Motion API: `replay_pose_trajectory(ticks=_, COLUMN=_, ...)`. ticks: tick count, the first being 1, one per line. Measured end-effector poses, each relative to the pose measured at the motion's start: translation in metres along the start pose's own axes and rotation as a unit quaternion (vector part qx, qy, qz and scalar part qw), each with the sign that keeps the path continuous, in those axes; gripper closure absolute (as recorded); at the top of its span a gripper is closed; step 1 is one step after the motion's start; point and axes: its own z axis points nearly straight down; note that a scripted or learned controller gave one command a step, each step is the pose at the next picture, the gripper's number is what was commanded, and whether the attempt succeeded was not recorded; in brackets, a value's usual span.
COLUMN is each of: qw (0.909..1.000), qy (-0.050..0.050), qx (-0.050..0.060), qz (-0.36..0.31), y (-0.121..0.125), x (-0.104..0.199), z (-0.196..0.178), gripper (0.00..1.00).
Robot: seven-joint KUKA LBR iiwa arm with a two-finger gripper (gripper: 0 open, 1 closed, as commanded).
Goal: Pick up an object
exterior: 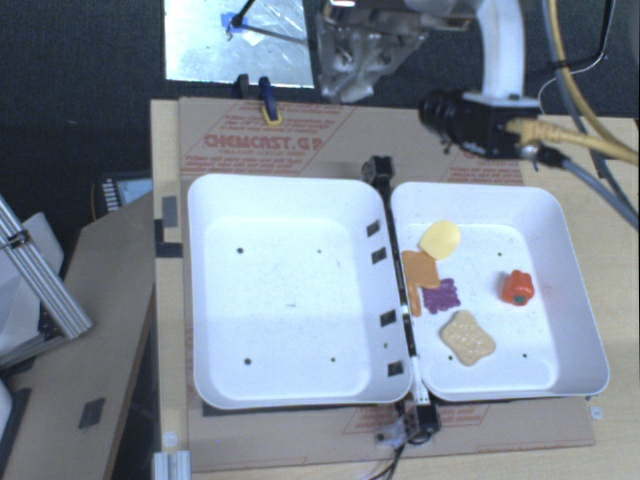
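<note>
Cardboard-topped bench, gripper at twelve o'clock, grip state unreadable; clustered purple piece and orange slab risk a fumbled double-grab.

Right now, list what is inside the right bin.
The right bin holds a yellow piece, orange slab, purple piece, red-orange item and tan cracker. The slab's underside is covered.

The brown cardboard sheet lying under the two white bins carries red printed lettering near its far edge that reads "CHEMCAST" followed by smaller letters, seemingly "GP". More red print runs along the sheet's right far edge and its near edge, too small to read.
</note>
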Motion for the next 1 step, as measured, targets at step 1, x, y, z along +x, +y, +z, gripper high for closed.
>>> replay_pose_trajectory(ticks=1, qw=1.0000, qy=0.001, qx=-0.001, qz=-0.002, y=0.0001, x=0.0004, z=-0.0112, gripper=1.00)
